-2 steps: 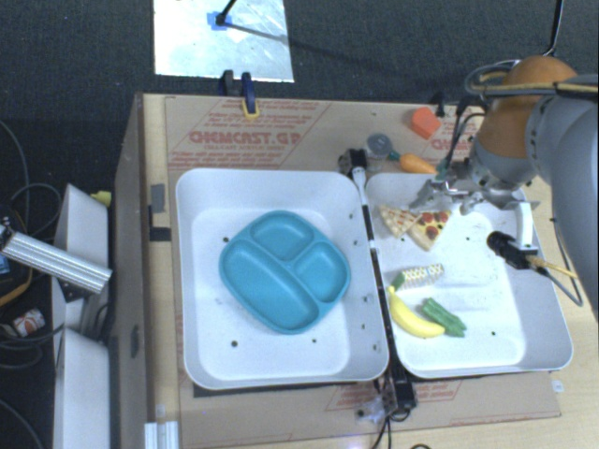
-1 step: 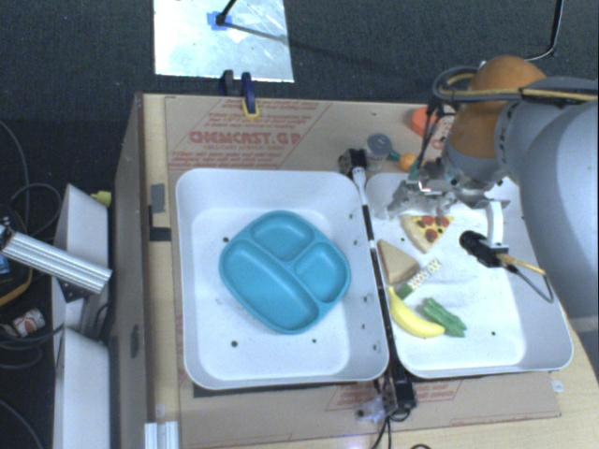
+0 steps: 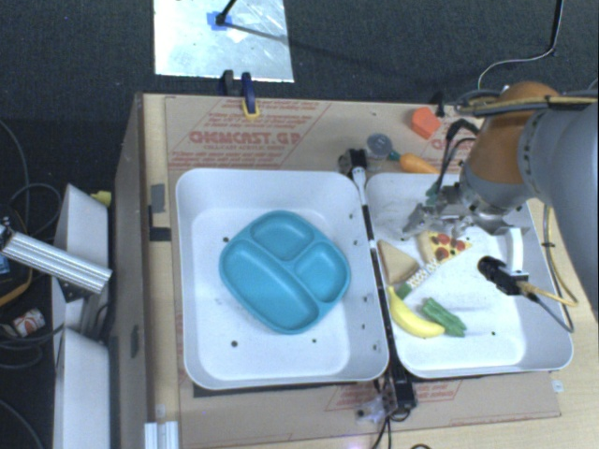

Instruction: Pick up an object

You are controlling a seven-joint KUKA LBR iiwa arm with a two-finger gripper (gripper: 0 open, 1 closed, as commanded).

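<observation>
My gripper [image 3: 438,217] hangs low over the back of the right bin [image 3: 543,344], just above the top of a toy pizza slice [image 3: 443,245]. A tan sandwich wedge [image 3: 401,262] lies left of the pizza, with a small white striped stick [image 3: 423,274] beside it. Nearer the front lie a yellow banana [image 3: 414,316] and a green vegetable [image 3: 444,316], touching each other. Nothing shows held in the gripper.
The left bin [image 3: 201,344] holds a blue divided plate [image 3: 284,269]. Behind the right bin, on the brown board, lie an orange carrot [image 3: 416,165], an orange block [image 3: 424,122] and a grey disc [image 3: 379,145]. The arm's orange band [image 3: 501,152] looms over the right bin's far corner.
</observation>
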